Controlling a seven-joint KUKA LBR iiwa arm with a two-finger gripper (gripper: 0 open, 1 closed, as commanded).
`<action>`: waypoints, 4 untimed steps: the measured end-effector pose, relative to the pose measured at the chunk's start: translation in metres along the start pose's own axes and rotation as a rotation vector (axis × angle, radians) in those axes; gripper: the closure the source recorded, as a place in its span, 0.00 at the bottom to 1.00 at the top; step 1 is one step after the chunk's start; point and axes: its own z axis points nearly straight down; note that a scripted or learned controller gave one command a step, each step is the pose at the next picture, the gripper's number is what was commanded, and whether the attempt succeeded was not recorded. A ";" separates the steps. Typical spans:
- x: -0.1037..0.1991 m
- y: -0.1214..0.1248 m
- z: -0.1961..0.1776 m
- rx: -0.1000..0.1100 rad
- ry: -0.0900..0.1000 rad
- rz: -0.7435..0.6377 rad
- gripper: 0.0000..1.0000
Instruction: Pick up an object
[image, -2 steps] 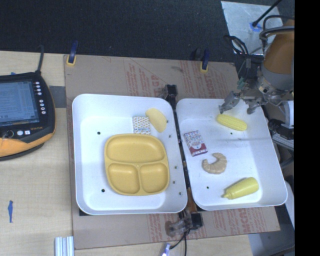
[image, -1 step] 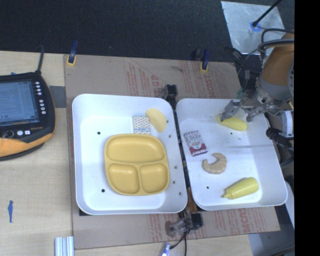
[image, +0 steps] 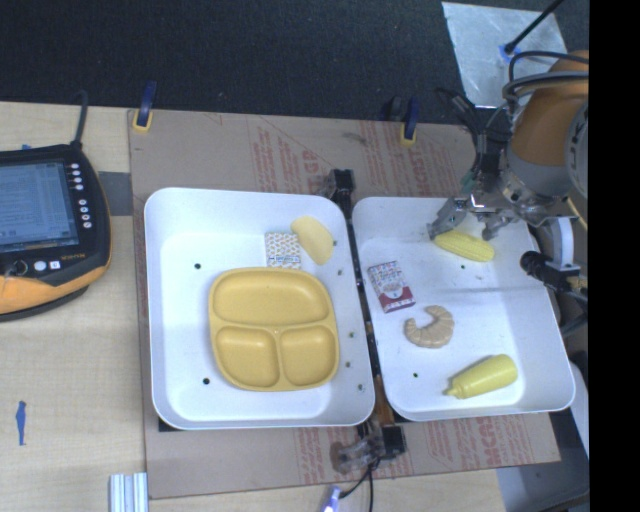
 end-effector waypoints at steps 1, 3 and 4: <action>-0.043 0.000 -0.024 -0.003 -0.002 0.003 0.00; -0.036 0.000 0.053 0.000 -0.001 0.000 0.00; -0.044 0.000 -0.049 -0.005 -0.002 0.003 0.00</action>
